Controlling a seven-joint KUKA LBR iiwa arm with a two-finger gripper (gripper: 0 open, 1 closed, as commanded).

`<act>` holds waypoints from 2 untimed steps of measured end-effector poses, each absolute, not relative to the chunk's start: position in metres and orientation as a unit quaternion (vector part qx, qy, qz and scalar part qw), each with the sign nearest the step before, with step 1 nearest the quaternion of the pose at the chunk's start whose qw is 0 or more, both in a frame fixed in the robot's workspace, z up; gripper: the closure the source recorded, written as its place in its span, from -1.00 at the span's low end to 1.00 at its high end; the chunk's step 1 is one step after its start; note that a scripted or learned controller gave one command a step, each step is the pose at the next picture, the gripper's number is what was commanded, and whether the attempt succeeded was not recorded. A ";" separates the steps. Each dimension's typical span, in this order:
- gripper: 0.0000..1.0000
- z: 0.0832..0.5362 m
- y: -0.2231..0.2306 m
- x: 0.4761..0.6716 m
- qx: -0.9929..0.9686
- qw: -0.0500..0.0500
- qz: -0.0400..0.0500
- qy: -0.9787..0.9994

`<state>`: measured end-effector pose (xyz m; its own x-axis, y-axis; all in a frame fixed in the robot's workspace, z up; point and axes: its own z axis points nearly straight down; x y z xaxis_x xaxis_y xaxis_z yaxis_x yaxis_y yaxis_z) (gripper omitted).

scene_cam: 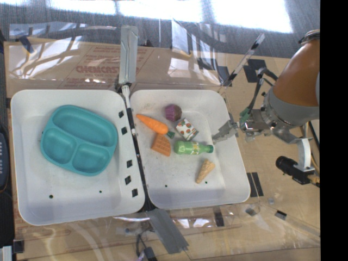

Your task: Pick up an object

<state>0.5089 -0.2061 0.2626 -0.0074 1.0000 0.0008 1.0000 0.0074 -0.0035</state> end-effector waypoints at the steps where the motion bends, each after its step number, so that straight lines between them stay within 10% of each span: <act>1: -1.00 0.152 -0.147 0.597 -0.703 0.004 0.002 -0.711; 2: -1.00 0.100 -0.148 0.620 -0.704 -0.004 -0.001 -0.710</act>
